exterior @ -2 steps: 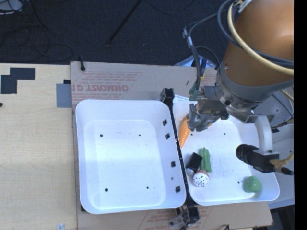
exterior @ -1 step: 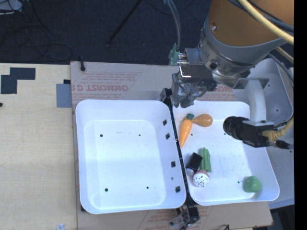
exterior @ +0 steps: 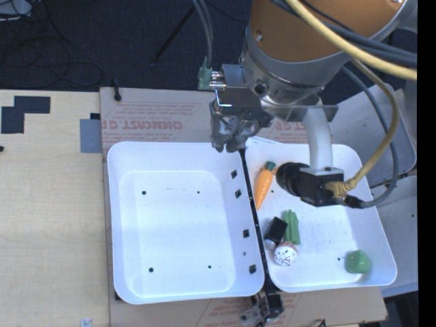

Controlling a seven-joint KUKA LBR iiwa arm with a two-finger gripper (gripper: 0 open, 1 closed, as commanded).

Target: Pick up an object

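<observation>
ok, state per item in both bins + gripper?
carrot: lying in right bin, by the divider
black block: lying, touching the green piece
green piece: lying flat
white ball: resting loose
green lump: resting near bin corner
gripper: above the divider, holding nothing visible

One fixed camera above the bench [exterior: 48, 203], looking down at a slant.

It faces both white bins, the left bin [exterior: 112, 216] and the right bin [exterior: 378, 251], side by side in the lower middle of the frame, with dark floor and cables along the top. The arm [exterior: 306, 39] enters from the right and, being nearest the lens, looms large across the upper right.
</observation>
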